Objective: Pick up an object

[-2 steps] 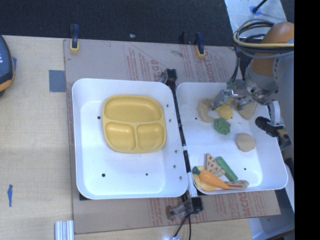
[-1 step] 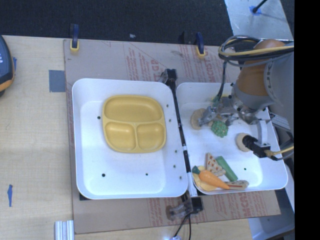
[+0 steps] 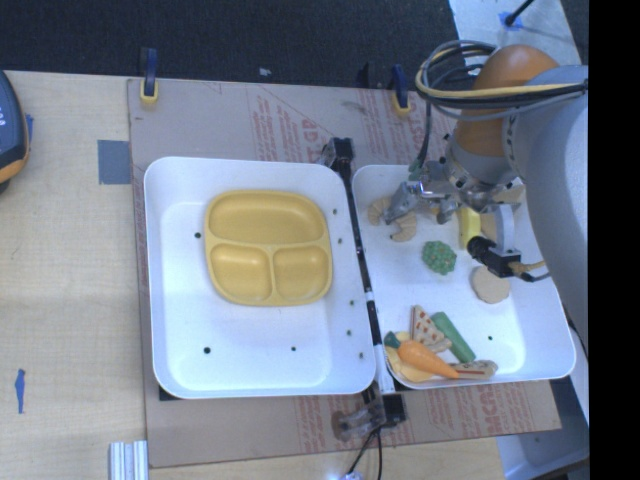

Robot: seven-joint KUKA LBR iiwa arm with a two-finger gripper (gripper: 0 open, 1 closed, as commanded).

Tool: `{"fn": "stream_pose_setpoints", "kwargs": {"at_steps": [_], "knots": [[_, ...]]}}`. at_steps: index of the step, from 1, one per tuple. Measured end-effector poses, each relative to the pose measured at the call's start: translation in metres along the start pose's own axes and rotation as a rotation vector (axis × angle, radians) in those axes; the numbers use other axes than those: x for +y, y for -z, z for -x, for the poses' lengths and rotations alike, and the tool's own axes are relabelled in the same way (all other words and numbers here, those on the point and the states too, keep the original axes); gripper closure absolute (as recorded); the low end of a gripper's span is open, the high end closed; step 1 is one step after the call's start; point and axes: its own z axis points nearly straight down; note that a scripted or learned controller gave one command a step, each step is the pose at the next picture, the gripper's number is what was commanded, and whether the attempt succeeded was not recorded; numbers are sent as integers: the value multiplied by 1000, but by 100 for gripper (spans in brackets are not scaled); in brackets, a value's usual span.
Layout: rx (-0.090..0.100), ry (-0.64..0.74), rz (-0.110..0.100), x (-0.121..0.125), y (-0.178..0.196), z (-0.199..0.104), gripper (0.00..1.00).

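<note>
The right bin [image 3: 540, 353] holds several toy foods. A green broccoli piece [image 3: 438, 257] lies near its middle, with a tan round piece [image 3: 490, 286] to its right. A yellow block [image 3: 468, 226] shows under the wrist. A pizza slice [image 3: 424, 325], a green stick [image 3: 456, 337] and an orange carrot [image 3: 424, 360] crowd the near left corner. My gripper [image 3: 412, 200] hangs low over the bin's far left part, just above two tan bits [image 3: 402, 230]. The arm's body hides the bin's far right corner.
A yellow divided plate [image 3: 268, 245] lies in the left bin [image 3: 180, 348]. A black clip [image 3: 340, 152] sits at the far end of the divide between the bins. Cables [image 3: 450, 63] loop above the wrist. A dark device [image 3: 10, 128] lies at the bench's left edge.
</note>
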Motion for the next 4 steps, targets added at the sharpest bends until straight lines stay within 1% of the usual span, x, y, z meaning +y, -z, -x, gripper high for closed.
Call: {"fn": "stream_pose_setpoints", "kwargs": {"at_steps": [1, 2, 3, 4], "knots": [[0, -3, 5, 0, 0, -15, 0], [-2, 2, 2, -1, 11, -14, 100], [-2, -8, 4, -48, -1, 10, 100], [0, 1, 22, -45, 138, -47, 100]]}}
